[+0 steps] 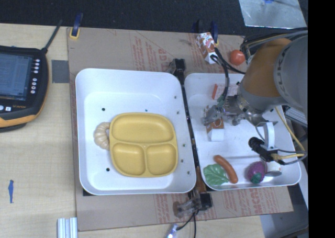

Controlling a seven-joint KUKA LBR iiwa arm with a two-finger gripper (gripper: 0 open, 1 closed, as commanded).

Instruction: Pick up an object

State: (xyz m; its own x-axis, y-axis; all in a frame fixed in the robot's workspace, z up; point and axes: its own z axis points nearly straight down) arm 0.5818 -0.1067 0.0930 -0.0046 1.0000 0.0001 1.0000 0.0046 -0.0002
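On the far left of the bench lies a black and orange control pad [18, 86] with a dark screen and a cable running up from it. Next comes the left bin [89, 88], which holds a yellow tray [142, 144] with three sections. A pale, ridged toy pastry [101, 135] peeks out from under the tray's left edge. The cardboard sheet [125, 48] under both bins has faint red writing on it, too pale to read. A row of dark clips runs along the line where the two bins meet. The right bin [293, 177] has the small toys in it. Near its top is a thin red stick-like piece [214, 91]. Below that, the gripper [215, 118] is down low in the bin, right over a small brown and white block [216, 129]. It is not clear if the jaws are wide, narrow or gripping the block, so I cannot tell. Near the front of this bin a green leafy toy [214, 174] touches a red sausage [225, 169], and a purple toy with a green end [256, 172] sits further right. Behind the right bin, on the cardboard, stand a small printed packet [206, 45] and a red ball [237, 57]. The packet's print is too small to read. The grey arm [272, 75] with its orange band covers the bin's right side.
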